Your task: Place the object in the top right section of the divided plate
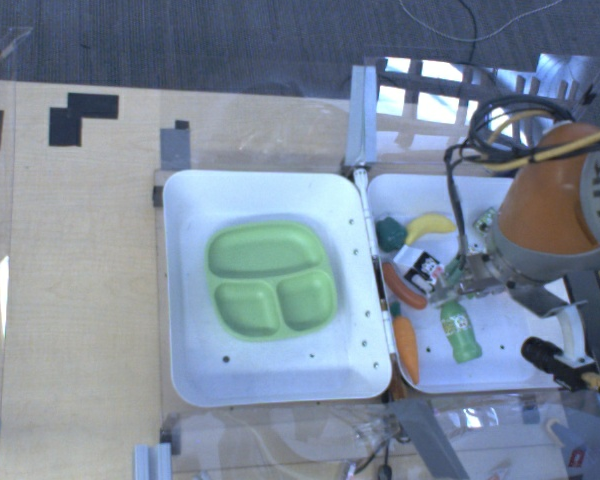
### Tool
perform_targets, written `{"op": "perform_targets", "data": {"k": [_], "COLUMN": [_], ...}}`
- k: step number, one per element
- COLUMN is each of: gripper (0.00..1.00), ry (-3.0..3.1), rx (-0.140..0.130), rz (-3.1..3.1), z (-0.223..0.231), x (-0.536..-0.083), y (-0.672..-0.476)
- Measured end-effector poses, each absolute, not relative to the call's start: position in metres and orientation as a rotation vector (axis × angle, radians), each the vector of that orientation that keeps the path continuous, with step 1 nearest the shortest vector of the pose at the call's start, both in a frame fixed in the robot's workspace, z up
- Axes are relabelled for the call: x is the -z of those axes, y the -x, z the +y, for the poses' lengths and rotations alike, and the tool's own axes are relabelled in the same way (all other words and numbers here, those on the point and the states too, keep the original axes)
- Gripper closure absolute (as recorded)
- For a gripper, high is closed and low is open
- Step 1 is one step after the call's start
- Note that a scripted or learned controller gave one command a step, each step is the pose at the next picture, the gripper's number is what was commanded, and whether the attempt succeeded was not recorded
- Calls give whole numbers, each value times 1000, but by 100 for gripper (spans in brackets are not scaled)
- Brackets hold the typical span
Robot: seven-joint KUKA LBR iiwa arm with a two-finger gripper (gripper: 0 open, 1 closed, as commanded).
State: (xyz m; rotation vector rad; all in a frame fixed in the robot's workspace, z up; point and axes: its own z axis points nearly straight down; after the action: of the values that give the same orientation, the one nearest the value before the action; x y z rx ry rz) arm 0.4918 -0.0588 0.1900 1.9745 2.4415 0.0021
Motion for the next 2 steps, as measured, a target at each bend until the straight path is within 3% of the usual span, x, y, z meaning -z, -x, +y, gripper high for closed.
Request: {"op": "perform_targets", "data": {"k": [1,2], "gripper": [100,100], "ry": [-1704,-1455], "rx": [-1,-1], "rz": [2637,2783], "z": [-5,66], "x": [-183,-195], "y": [-521,-510]}}
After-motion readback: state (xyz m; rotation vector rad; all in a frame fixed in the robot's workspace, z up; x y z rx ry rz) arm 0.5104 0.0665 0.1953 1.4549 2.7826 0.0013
